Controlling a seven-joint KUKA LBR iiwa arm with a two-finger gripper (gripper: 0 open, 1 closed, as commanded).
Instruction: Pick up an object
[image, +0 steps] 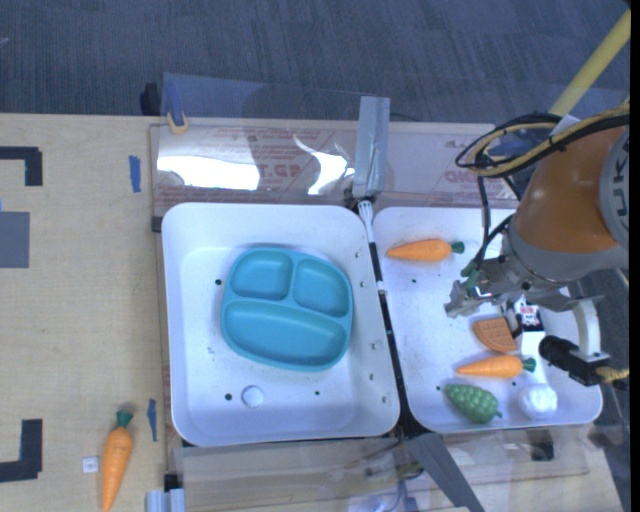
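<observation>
Camera view: my gripper (470, 298) hangs low in the right bin (425, 340); I cannot tell how its fingers stand. An orange slice (494, 333) lies just beside them, a carrot (492, 367) beyond it. Risk: objects crowd together, so closing could nudge the slice aside and catch nothing.

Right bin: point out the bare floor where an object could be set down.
In the right bin, bare floor lies along its left side, between the upper carrot and the green vegetable. The right half is crowded: gripper, orange slice, lower carrot, white piece.
</observation>
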